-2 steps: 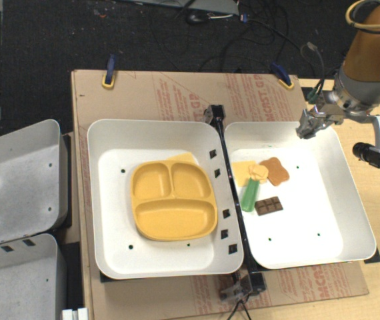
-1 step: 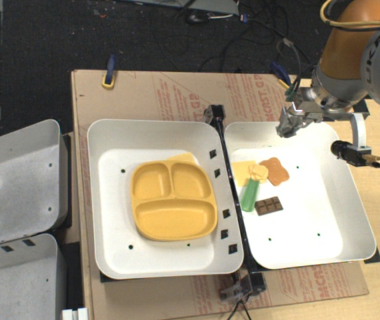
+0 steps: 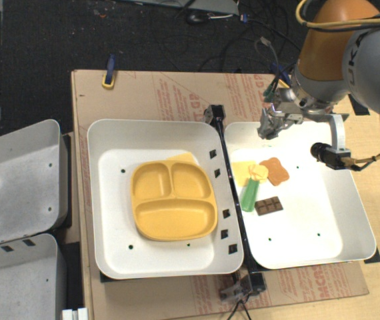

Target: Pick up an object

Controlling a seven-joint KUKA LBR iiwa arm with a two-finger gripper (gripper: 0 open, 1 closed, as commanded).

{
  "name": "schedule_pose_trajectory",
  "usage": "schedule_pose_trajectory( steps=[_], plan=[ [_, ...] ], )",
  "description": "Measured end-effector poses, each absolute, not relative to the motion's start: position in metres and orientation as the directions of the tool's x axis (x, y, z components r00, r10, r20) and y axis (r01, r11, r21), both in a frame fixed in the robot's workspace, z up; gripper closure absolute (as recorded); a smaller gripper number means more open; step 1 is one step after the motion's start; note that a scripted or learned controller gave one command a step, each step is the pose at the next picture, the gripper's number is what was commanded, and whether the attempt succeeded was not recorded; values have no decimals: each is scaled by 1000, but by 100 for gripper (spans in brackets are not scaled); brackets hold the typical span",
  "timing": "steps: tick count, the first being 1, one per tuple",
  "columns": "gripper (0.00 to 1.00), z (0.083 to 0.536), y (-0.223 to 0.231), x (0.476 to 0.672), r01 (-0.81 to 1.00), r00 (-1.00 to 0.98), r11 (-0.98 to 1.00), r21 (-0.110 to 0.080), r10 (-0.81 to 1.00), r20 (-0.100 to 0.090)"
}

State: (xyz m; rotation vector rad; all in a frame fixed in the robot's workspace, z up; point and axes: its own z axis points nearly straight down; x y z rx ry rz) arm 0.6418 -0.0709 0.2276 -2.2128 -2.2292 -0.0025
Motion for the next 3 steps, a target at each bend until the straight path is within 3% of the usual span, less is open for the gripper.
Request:
schedule_pose_trajectory(
  steps=[2, 3],
  plan=[
    [100, 243, 35, 627, 1000, -7, 7, 1, 1000, 1],
    [100, 243, 82, 604, 1000, -7, 7, -3, 1000, 1]
  ],
)
